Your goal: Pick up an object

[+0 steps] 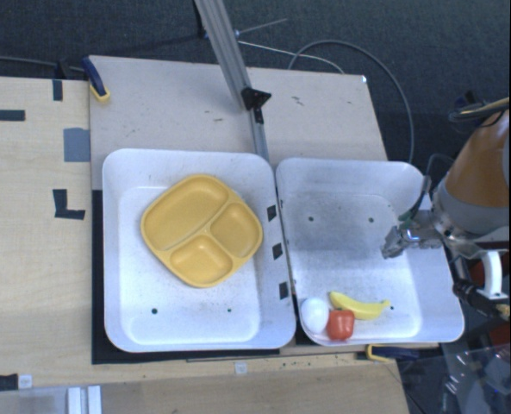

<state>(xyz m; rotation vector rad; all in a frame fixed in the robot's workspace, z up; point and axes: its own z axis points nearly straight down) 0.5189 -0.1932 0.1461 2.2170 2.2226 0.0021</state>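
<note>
We locate the gripper at the right-hand side of the right bin, low over the bin floor, with nothing visible between its fingers; how far they are parted we cannot tell at this resolution. The candidate objects lie clustered along the near wall of the same bin: a yellow banana, a red pepper touching its lower left end, and a white egg just beside the pepper. We judge the banana the nearest target. It lies toward the near edge and slightly leftward of the gripper, its long axis running roughly left to right. A yellow divided plate occupies the left bin, well apart.
</note>
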